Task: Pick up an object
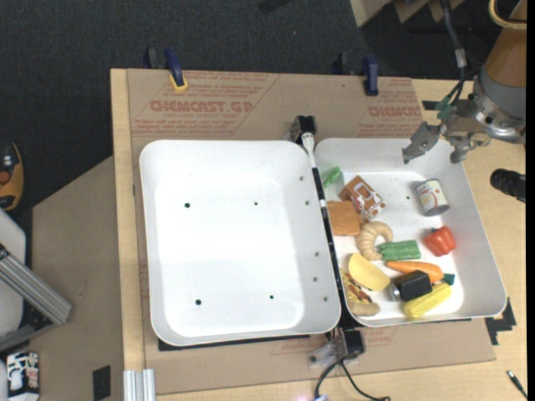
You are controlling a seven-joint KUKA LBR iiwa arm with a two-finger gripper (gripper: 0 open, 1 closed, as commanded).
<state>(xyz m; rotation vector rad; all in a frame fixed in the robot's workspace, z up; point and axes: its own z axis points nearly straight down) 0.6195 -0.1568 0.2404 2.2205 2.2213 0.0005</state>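
Objects for picking all lie in the right bin (476, 215), which you see touching the left bin (226, 241) along their shared edge. Note the contents of the right bin, far to near:

- a green piece (333, 175) at the far left corner, beside the dividing edge;
- a brown-and-white carton (362, 195), tilted, just right of the green piece;
- a small grey can (430, 197) lying on its side toward the right wall;
- an orange-brown slab (343, 217) near the dividing edge;
- a red pepper (440, 241), set apart on the right;
- a tan croissant (371, 236), touching a green vegetable (399, 249);
- a carrot (415, 267) just nearer than the green vegetable;
- a yellow slice (369, 271), a black block (412, 286) and a corn cob (427, 300) crowded at the near edge.

The left bin shows its white floor with four small dark dots.

You find the gripper (440, 144) over the far right corner of the right bin, its two fingers spread apart with nothing between them. It hangs beyond the can, touching no item.
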